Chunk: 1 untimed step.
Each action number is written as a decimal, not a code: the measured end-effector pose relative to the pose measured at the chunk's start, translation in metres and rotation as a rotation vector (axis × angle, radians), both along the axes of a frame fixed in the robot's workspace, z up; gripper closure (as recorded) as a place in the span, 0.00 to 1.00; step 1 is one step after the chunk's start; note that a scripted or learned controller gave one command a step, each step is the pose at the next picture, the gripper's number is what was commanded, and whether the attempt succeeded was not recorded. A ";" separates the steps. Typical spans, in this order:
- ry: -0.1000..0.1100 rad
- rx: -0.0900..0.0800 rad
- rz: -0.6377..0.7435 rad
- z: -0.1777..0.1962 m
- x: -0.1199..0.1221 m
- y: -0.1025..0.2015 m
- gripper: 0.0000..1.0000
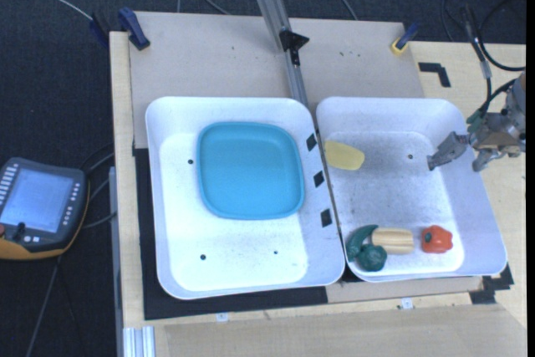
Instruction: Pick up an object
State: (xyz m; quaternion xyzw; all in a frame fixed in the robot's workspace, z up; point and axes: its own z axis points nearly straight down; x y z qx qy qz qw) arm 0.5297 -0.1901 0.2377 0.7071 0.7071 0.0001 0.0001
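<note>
Objects to pick lie in the right bin [468,205]. Along its near edge sit a dark green piece [365,247], a tan cylinder [393,241] touching it, and a red tomato-like piece [435,239] just beside that. Farther back, by the left wall, rests a yellow piece [343,155]. The claw [462,153] hovers at the far right rim, fingers spread, holding nothing. The red piece looks simplest: least crowded, so descend straight over it before closing. A blue plate [251,170] fills the left bin [167,180].
</note>
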 end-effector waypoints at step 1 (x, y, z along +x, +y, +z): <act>0.003 0.001 0.000 -0.045 -0.006 0.005 0.00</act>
